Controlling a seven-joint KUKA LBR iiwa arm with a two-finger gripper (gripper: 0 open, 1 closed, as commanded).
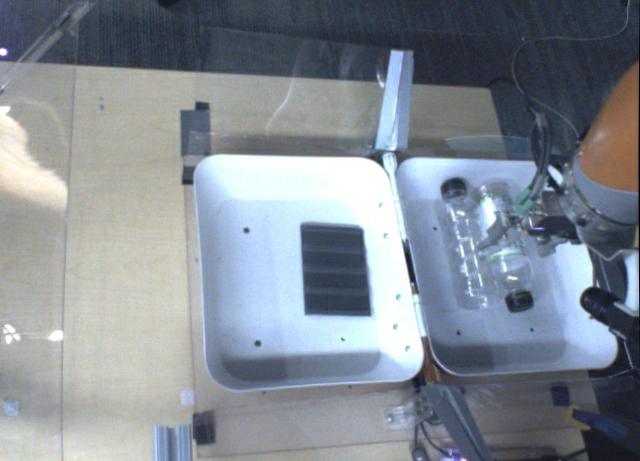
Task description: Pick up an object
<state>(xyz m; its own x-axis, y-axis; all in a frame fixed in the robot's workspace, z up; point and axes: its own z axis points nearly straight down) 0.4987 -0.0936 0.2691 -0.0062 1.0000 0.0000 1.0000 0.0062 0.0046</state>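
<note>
Pale wooden tabletop (pixel 120 279), dark carpet beyond its far edge. Two shallow white bins side by side, rims touching at the centre.

Left bin (pixel 230 249): one dark ribbed rectangular pad (pixel 336 269), lying flat at mid-floor, well apart from every wall.

Right bin (pixel 570 329): clear bottles (pixel 472 254), apparently two, lying on their sides, close together and probably touching. One black cap (pixel 453 188) toward the far wall, a second black cap (pixel 518 300) toward the near side. Outlines hard to separate against the white floor.

Gripper (pixel 528 217) low over the right bin, at the right flank of the bottles, just beside or touching the nearer one; contact not confirmable. Open or closed state not determinable from this view; no object confirmed held. Orange wrist band (pixel 615 129) above, at the right edge.

Assessment: step in hand judged to be the approach and closing on a bottle.

Recommendations:
- Close across the bottle's narrow width, not along its length.
- Centre on the body, away from the cap end, to limit tipping on the lift.
- Expect smooth, round plastic to roll or squirt sideways; close slowly.
- Avoid pinching both bottles together.
- Lift straight up, clear of the bin rim.
</note>
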